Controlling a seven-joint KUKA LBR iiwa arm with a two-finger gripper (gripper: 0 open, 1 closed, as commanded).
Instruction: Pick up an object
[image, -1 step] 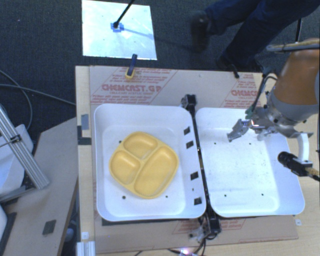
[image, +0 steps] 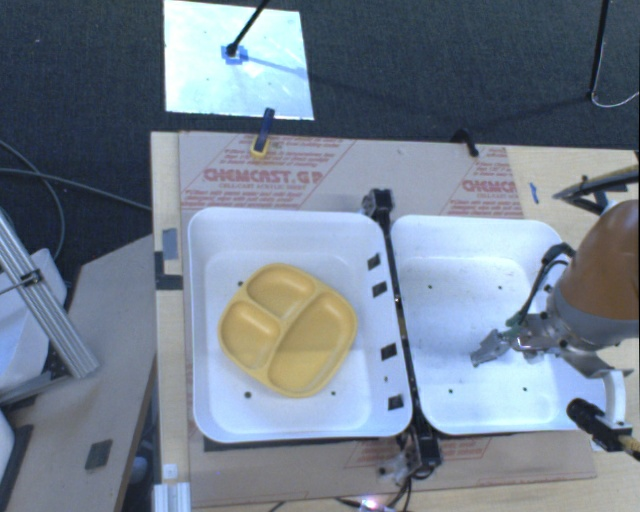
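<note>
The divided plate (image: 289, 329) appears to be moulded yellow plastic, smooth, with a soft satin sheen along its raised ribs. The left bin (image: 210, 290) and right bin (image: 450, 260) look like white plastic, smooth and semi-matt; the right bin floor shows fine dark specks. The desk (image: 330, 170) is covered by tan sheet material resembling protective paper, matt, printed with red lettering. The end effector (image: 493, 347) presents bare grey metal with a dull finish. The floor (image: 90, 60) is dark, rough-textured carpet. A square plate (image: 238, 60) on it looks metallic and reflective.
</note>
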